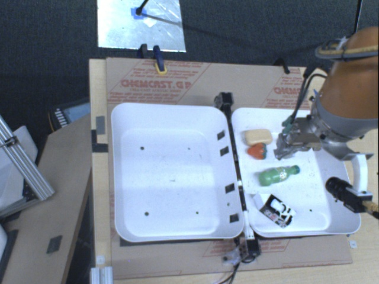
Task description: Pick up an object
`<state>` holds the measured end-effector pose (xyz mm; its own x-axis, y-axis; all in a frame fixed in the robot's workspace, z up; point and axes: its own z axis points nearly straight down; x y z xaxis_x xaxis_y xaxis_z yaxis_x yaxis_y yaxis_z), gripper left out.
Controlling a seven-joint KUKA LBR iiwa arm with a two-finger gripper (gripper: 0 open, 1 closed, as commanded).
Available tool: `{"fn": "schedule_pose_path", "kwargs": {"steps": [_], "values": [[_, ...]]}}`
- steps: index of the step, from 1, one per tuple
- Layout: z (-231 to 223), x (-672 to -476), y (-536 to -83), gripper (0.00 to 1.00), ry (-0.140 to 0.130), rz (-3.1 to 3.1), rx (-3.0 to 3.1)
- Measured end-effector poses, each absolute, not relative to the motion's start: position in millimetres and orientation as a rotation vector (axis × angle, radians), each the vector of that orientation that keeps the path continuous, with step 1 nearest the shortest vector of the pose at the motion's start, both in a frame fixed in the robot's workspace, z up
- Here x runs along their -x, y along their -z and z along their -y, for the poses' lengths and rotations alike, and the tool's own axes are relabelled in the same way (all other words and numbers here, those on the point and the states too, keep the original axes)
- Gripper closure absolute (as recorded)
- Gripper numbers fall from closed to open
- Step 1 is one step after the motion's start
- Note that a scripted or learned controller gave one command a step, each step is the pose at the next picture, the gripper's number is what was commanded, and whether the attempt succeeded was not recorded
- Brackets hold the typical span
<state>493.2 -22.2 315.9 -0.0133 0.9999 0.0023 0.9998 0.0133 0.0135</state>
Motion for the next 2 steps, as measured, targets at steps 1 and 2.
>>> {"fn": "schedule_pose_path", "kwargs": {"steps": [1,2], "values": [[-23.0,-487.1,-370.9,1.00,-0.009,-2.228,-2.209],[-85.0,-513.0,-382.7,1.00,-0.009,-2.231,-2.209]]}}
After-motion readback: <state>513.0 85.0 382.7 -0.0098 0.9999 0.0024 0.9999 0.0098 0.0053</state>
